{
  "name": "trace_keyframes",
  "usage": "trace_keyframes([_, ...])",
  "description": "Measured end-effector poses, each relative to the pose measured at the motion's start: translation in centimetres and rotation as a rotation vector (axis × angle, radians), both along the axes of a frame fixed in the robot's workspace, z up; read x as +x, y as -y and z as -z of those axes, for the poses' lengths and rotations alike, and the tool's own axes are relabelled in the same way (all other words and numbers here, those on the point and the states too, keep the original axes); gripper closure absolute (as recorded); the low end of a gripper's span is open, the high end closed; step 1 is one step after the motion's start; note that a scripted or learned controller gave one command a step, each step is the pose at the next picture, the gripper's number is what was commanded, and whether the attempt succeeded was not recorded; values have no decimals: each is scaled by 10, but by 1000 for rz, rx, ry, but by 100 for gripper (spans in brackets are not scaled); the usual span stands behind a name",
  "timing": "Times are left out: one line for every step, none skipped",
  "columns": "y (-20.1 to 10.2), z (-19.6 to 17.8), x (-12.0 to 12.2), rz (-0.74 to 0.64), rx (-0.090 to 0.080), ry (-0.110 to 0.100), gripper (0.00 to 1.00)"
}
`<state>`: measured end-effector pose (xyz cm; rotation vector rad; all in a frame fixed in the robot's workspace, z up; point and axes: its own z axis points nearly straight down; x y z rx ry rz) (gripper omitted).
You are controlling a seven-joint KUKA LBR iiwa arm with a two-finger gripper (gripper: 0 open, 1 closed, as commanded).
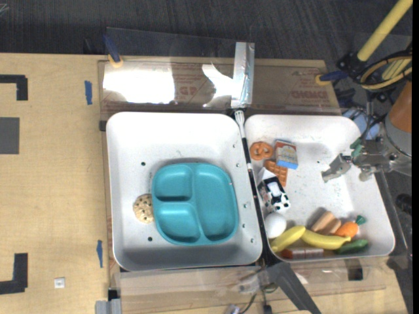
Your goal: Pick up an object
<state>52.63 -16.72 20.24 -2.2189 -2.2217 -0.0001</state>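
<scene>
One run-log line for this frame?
gripper: over right bin, holding nothing | banana: front edge | teal tray: left bin

My bench (52, 175) bears two white bins side by side: the left bin (124, 175) and the right bin (314, 126), their inner edges touching.

Beyond my bench lies dark grey carpet (196, 8); the pale wooden benchtop (49, 175) carries black tape marks (16, 87) and blue tape bits (88, 91), and glare whitens a clear sheet (170, 77) behind the bins
</scene>
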Motion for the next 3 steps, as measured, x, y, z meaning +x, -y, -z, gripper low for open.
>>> trace_keyframes([-53, 83, 57, -72, 1, -4, 0])
trace_keyframes([-17, 90, 48, -356, 0, 1, 0])
trace_keyframes([-64, 96, 91, -420, -1, 8, 0])
